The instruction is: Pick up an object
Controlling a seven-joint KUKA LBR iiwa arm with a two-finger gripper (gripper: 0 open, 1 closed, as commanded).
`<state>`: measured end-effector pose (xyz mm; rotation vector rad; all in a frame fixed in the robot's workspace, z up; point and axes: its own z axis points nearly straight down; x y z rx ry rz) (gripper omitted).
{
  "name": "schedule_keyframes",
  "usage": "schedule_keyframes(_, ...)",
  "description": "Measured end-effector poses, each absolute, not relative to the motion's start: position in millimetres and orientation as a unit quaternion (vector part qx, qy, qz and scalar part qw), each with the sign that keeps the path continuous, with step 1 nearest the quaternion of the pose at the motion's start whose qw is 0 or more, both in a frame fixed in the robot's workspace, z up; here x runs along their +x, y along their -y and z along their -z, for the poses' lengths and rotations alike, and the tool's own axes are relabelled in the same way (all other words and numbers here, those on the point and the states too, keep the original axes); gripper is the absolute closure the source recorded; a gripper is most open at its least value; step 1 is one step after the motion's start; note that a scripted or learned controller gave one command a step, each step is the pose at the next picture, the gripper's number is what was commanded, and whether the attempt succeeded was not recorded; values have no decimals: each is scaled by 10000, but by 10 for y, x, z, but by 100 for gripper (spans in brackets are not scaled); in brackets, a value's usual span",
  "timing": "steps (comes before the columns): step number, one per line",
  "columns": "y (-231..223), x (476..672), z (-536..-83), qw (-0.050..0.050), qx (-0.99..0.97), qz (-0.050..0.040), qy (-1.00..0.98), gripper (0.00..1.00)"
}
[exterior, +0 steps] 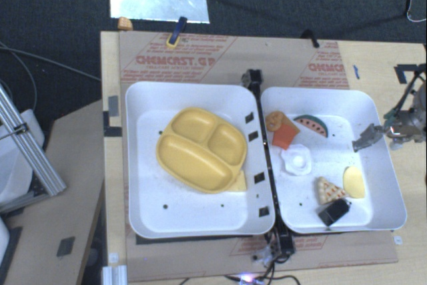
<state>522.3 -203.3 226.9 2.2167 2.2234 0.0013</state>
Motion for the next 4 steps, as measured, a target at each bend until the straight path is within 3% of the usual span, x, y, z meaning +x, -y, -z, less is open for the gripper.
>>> schedule_keyframes(1,2077,4875,-823,33,7091,-20,-7051,0)
schedule_keyframes(2,1873,5078,-848,13,7052,-8,-7090,0)
schedule_keyframes(3,1703,4889,-2342,68,7050,-42,-7092,0)
schedule_keyframes(4,1568,5478,-777,4,7047,-2,-7095,0)
